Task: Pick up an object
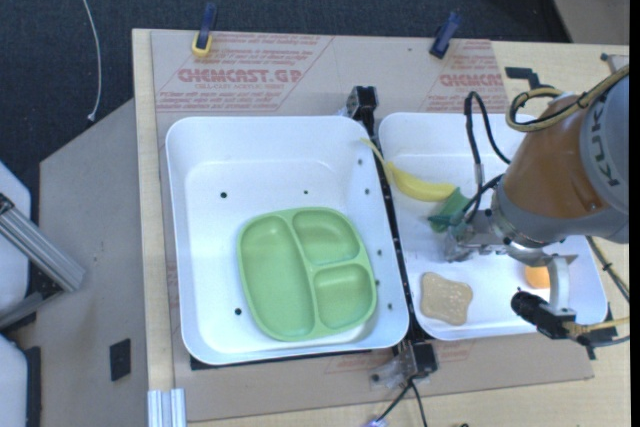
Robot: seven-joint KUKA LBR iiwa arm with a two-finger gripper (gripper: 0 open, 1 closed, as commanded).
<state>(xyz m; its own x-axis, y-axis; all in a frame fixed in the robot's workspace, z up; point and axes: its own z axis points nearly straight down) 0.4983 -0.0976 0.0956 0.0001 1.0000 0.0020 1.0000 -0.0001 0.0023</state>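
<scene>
Brown bench board (250, 75) reads "CHEMCAST GP"; whether the fingers (458, 243) grip anything, I cannot tell.

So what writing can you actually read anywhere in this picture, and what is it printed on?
"CHEMCAST GP" in red, on the brown protective sheet behind the left bin; the smaller red lines under it are too blurred to read.
The same red print, partly hidden, on the sheet behind the right bin; not readable in full.
"KU", cut off at the picture's edge, on the grey arm.
</scene>
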